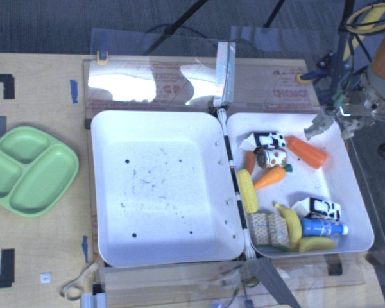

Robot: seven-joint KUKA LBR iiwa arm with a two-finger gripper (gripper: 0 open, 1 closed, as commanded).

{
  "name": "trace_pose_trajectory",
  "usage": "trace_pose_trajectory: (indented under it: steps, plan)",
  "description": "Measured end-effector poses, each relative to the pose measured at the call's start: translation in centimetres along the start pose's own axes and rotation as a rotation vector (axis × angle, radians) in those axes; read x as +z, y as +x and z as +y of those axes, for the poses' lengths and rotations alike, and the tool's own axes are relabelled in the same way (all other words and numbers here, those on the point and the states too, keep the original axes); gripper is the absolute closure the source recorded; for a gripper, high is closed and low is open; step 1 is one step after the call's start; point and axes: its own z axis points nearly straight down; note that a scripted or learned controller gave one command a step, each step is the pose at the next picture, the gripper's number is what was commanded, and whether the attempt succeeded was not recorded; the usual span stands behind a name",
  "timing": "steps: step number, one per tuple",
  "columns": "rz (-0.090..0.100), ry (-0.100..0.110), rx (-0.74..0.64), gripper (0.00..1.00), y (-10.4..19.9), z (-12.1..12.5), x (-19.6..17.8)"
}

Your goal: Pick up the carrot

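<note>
So the carrot [270, 177] is lying in the right bin [359, 204], roughly mid-bin toward its left wall, tilted with the green-topped thick end up-right and the tip pointing down-left. It looks like a small plastic toy: light, rigid, smooth, so probably a bit slippery and prone to rolling or squirting out if pinched off-centre. I'd take it across the thick half, near the green top, jaws square to its long axis.

Catch is the crowding. The corn cob [246, 190] sits just beside its tip, and a little round toy [273, 157] is right up against the thick end. A bigger orange piece [307, 152] lies near the far right side and could get mistaken for it.

The gripper [333, 122] hangs over the bin's far right corner, well apart from the carrot. Can't tell whether the jaws are apart or together.
</note>
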Motion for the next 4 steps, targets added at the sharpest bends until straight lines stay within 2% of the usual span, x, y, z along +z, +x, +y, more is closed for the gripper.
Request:
trace_pose_trajectory:
  steps: [1, 2, 3, 4]
  plan:
    - [0.000, -0.001, -0.001, 0.00, 4.1, -3.7, 7.8]
    - [0.001, 0.001, -0.183, 0.00, 11.7, -4.7, 6.2]
    - [-0.002, -0.004, -0.240, 0.00, 8.3, -2.7, 2.2]
    - [0.000, 0.000, -0.507, 0.00, 13.3, -4.0, 6.2]
